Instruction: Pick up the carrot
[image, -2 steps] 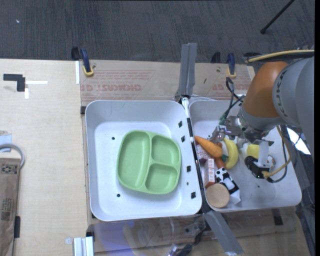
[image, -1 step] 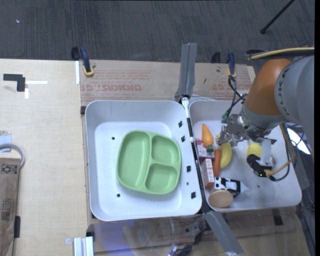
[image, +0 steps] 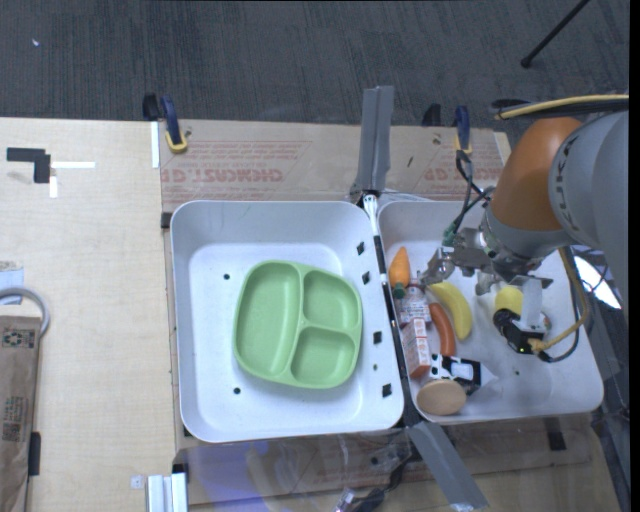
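The carrot (image: 400, 267) is a short orange piece lying in the right bin (image: 560, 392), close to the bin's left wall near the back. My gripper (image: 441, 268) hangs low over the same bin, a little to the right of the carrot and just above the top end of a yellow banana (image: 457, 308). Nothing shows in the gripper's grasp. The grey arm with its orange band (image: 530, 170) comes in from the right and hides the back right part of that bin.
Around the carrot in the right bin lie a red-and-white packet (image: 414, 332), a reddish sausage (image: 443, 331), a brown egg-shaped item (image: 441, 398), a black-and-white object (image: 461, 372) and a yellow lemon (image: 508, 299). A green divided plate (image: 298, 324) rests in the left bin (image: 200, 260).
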